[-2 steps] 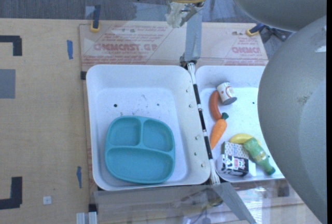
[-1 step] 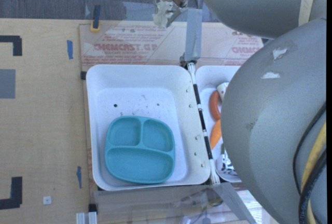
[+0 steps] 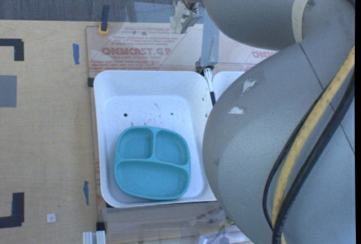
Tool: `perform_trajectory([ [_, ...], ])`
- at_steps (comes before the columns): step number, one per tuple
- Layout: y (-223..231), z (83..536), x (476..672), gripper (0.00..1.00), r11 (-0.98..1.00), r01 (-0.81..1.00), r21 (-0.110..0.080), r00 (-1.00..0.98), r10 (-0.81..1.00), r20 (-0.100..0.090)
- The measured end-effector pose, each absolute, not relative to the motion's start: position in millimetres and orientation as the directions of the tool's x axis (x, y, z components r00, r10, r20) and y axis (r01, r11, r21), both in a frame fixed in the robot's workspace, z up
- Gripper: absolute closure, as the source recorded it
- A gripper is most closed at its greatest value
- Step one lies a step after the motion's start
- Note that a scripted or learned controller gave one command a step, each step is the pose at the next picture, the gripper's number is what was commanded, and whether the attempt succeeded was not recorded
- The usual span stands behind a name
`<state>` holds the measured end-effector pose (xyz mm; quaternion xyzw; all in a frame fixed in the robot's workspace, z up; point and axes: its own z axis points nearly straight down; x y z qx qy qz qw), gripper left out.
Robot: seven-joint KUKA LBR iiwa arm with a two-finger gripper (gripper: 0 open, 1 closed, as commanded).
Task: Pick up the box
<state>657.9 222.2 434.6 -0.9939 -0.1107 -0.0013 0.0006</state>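
You have no box in sight here: the left bin (image 3: pixel 107 90) carries a teal divided plate (image 3: pixel 152 162), and the arm (image 3: pixel 282 124) covers nearly all of the right bin (image 3: pixel 225 82). If the box lies anywhere, judge it under that arm. You cannot tell the claw's state.
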Motion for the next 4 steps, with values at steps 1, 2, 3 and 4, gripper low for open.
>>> perform_trajectory([
  [1,182.6,434.5,651.2,1.00,-0.963,0.268,-0.001,0.963,0.268,0.000],
  [2,222.6,271.0,643.1,1.00,-0.963,0.268,0.000,0.963,0.268,-0.002],
  [3,227.4,296.6,658.0,1.00,-0.949,0.315,0.000,0.949,0.315,0.001],
  [4,226.9,261.2,658.4,1.00,-0.972,0.235,-0.001,0.972,0.235,-0.003],
])
